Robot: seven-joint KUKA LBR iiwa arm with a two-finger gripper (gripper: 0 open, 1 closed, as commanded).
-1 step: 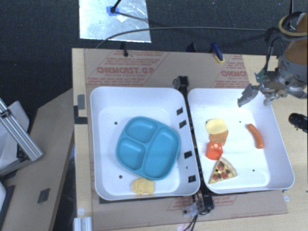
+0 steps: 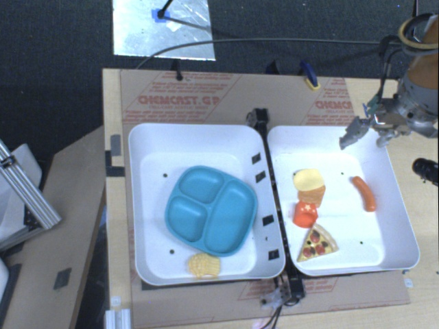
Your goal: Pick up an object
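The right bin (image 2: 394, 249) holds a yellow-topped toy burger (image 2: 310, 184), a red toy piece (image 2: 305, 215) just below it, a pizza slice (image 2: 317, 243) near the front and an orange sausage (image 2: 364, 192) to the right. My gripper (image 2: 368, 135) hangs over the bin's far rim at the upper right, above and behind the sausage. Its two grey fingers (image 2: 351, 135) are spread apart, open, with nothing between them.
The left bin (image 2: 147, 184) holds a blue divided plate (image 2: 209, 211) and a yellow toy (image 2: 204, 266) at its front. A black divider (image 2: 269, 190) runs between the bins. A foil sheet (image 2: 162, 19) and a cable lie behind the bench.
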